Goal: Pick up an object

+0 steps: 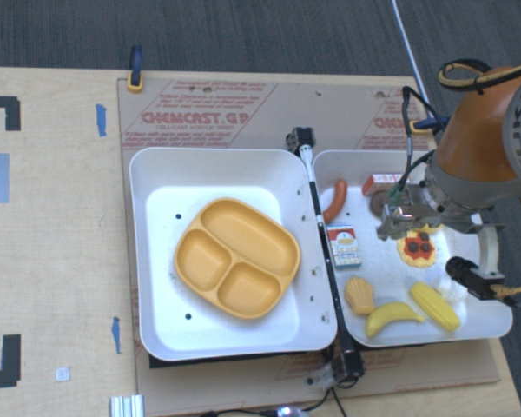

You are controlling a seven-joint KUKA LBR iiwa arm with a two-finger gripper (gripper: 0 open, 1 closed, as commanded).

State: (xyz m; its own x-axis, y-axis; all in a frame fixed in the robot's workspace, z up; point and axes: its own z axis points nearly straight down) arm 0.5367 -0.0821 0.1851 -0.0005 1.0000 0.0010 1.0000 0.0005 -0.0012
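A grey robot arm (478,137) with an orange band reaches in from the right, over the right-hand one of two shallow white bins on a pale wooden bench (52,233). Its tool (399,220) hangs low over the upper middle of the right bin (495,324). From this angle it is not possible to tell whether the tool is open or closed, and nothing can be seen gripped in it.

Several small toy foods lie in that bin. Just below and to the right of the tool is a round slice of pizza (418,249), yellow with red spots, the nearest item. To the tool's left lies a red-orange sausage (334,200), tilted, near the divider between the bins. Below the sausage is a small carton (344,245) with red and white print. Along the bin's lower edge sit a knobbly tan biscuit (359,295), a yellow banana (392,317) and a yellow corn cob (436,306), close together and well below the tool.

A small red and white item behind the tool is partly covered by the arm and hard to identify. The arm also hides the bin's upper right corner.

The left bin (148,233) holds a yellow plate (236,257) with three compartments.
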